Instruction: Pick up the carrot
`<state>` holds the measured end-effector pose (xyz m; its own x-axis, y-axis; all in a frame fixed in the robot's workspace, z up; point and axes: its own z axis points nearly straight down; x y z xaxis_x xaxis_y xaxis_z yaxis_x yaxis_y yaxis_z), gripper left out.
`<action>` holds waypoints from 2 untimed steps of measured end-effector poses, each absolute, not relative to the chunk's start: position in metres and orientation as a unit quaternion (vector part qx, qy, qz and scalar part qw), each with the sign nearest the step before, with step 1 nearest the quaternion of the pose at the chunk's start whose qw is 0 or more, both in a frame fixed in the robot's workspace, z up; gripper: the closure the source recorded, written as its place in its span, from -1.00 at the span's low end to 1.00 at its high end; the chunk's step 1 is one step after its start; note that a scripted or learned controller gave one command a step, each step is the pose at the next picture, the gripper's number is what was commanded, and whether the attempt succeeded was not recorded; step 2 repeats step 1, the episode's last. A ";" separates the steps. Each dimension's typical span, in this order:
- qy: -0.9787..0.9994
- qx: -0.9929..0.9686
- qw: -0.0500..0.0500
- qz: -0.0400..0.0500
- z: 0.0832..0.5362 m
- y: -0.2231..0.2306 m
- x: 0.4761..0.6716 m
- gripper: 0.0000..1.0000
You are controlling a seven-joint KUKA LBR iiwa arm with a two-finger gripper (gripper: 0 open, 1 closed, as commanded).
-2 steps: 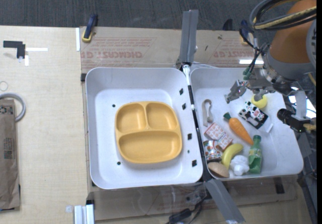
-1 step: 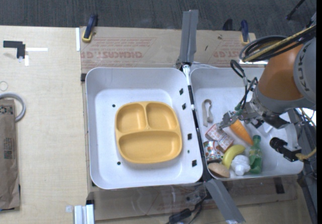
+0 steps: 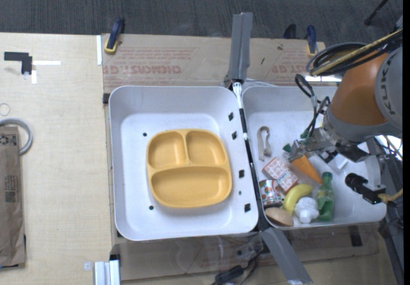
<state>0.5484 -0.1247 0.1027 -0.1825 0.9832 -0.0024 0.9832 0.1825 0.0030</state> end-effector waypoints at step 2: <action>0.816 0.578 -0.001 -0.001 0.225 -0.169 0.535 1.00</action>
